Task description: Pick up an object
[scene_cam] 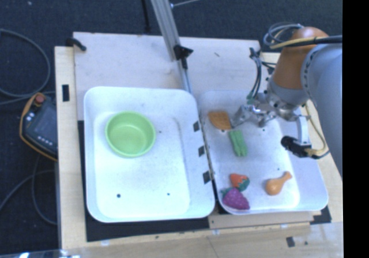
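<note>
My gripper (241, 116) hangs low over the upper part of the right bin (308, 193), at the end of the grey arm with its orange band. Just left of it lies a flat tan-orange piece (219, 119). A green cucumber-like stick (237, 142) rests right below the gripper, pointing down the bin. Along the bin's front lie a red-orange fruit with a green top (238, 181), a purple grape bunch (235, 198) and an orange drumstick (277, 183). I see nothing held by the gripper.
A light green bowl (130, 133) stands in the left bin (144, 193). A slanted metal pole (167, 17) rises from between the bins at the back. Black cables loop beside the arm's wrist at the right bin's right wall.
</note>
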`<state>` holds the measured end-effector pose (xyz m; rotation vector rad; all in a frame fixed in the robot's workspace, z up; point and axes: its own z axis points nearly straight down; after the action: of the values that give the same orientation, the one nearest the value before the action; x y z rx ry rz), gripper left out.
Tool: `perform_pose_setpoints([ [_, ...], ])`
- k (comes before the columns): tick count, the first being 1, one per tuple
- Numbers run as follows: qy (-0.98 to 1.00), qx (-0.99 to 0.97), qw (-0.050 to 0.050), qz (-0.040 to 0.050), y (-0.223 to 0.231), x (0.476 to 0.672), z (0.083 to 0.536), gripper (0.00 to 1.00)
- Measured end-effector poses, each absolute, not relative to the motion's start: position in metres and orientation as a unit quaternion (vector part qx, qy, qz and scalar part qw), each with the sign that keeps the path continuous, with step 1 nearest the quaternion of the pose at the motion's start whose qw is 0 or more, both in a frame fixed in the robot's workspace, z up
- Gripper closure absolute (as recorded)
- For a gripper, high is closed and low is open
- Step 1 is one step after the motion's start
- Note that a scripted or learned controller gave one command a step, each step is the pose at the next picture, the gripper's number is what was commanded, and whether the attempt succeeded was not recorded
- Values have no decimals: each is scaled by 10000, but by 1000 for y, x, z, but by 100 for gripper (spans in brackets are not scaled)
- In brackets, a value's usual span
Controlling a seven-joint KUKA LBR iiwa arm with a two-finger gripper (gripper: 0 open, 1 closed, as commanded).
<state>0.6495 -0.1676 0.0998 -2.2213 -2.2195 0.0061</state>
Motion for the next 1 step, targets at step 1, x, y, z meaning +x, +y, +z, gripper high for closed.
perform_pose_setpoints([
  [1,-7065,-7077,-28,-6,-169,652,115,100],
])
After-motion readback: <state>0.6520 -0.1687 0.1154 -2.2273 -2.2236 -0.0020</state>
